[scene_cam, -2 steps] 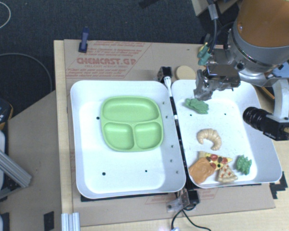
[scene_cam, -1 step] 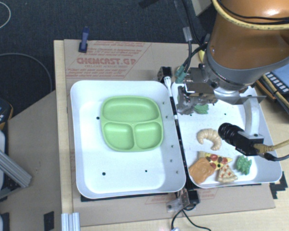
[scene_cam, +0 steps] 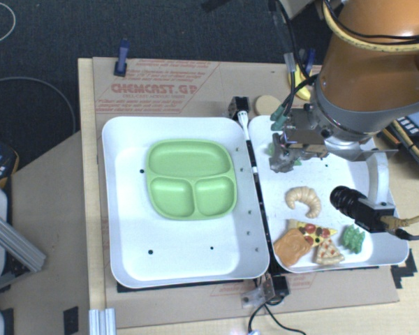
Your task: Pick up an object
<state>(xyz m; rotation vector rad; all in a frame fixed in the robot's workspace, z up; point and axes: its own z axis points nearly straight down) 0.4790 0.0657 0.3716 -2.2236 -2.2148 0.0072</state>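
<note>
1. The gripper [scene_cam: 285, 152] hangs over the upper part of the right bin [scene_cam: 384, 257]; whether the jaws are released or clenched cannot be told.
2. The croissant [scene_cam: 303, 198] lies just below the gripper toward the near edge, its long axis roughly left to right.
3. Further down sit a pizza slice [scene_cam: 322, 243], a brown piece [scene_cam: 290, 246] and a green piece [scene_cam: 353, 238].
4. The left bin [scene_cam: 119, 187] holds a green divided plate [scene_cam: 191, 178].
5. The cardboard on the tabletop reads roughly "CHEMCAST".
</note>
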